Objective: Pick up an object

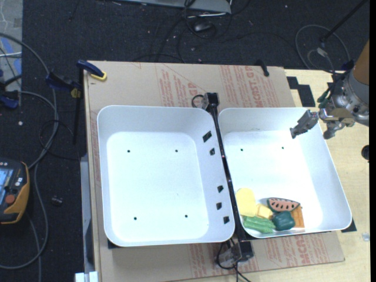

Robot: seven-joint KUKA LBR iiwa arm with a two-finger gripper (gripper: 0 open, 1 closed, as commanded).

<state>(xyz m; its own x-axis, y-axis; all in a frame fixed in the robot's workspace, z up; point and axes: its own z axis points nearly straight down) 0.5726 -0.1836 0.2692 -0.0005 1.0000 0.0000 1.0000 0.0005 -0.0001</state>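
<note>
My gripper (316,126) hangs over the far right corner of the right bin (329,169), its two fingers spread apart with nothing between them. I judge it is poised there because the pick has yet to start: it sits well apart from anything worth grabbing, and from this spot it has a clear run down the length of the bin.

Everything I could pick lies huddled in the near part of that right bin, close to its near rim. A yellow piece (246,202) sits furthest left, just beside the divider between the bins. A green, pickle-like piece (258,224) lies in front of it, almost at the rim. To the right is a watermelon slice (284,204), red with dark seeds, and below it a dark green lump (284,221) resting against an orange piece (298,218). They touch or overlap one another, so I expect a clean grip on a single piece will be awkward; the yellow one on the edge of the heap looks the most exposed.

The left bin (111,175) shows bare white floor with a few small dark dots. Both bins rest side by side on the cardboard-covered bench (153,87).
</note>
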